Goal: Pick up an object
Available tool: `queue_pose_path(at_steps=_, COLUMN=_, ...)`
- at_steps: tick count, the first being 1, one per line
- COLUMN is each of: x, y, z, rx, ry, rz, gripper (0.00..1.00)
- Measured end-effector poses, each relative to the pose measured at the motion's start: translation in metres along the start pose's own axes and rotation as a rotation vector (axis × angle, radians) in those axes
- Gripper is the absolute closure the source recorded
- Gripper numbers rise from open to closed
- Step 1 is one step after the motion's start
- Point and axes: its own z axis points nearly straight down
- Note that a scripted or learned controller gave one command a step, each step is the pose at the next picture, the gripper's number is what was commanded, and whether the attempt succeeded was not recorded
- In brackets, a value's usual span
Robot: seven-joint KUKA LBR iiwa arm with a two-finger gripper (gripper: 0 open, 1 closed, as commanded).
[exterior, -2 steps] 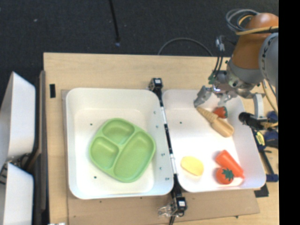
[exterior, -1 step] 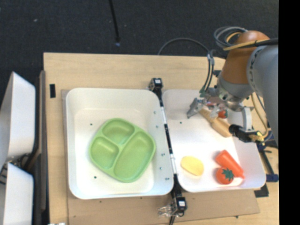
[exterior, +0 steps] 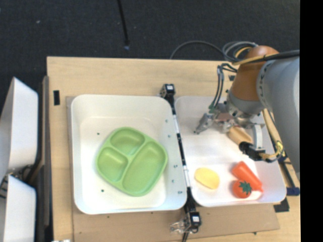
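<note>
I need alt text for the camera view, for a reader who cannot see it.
A grey arm reaches from the right over the right bin, its gripper near the bin's back. A yellow object, a carrot and a tomato lie at its front; the left bin holds a green plate.

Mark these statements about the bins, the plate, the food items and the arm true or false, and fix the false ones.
1. The green plate lies in the left bin. True.
2. The yellow lemon sits on the green plate. False: it lies in the right bin, near that bin's front edge.
3. The orange carrot and the red tomato are close together in the right bin's front right corner. True.
4. The gripper hangs over the left bin. False: it is over the back part of the right bin.
5. The green plate has a single undivided well. False: it has three compartments.
</note>
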Motion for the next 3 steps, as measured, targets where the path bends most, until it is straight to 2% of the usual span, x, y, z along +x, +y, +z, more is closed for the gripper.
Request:
queue_pose_path(at_steps=1, x=-0.001, y=0.002, z=-0.014, rx=-0.006, ry=0.000, rz=0.001, gripper=1.00)
queue_pose_path(at_steps=3, x=0.002, y=-0.001, z=-0.103, rx=-0.007, ry=0.002, rz=-0.007, gripper=1.00)
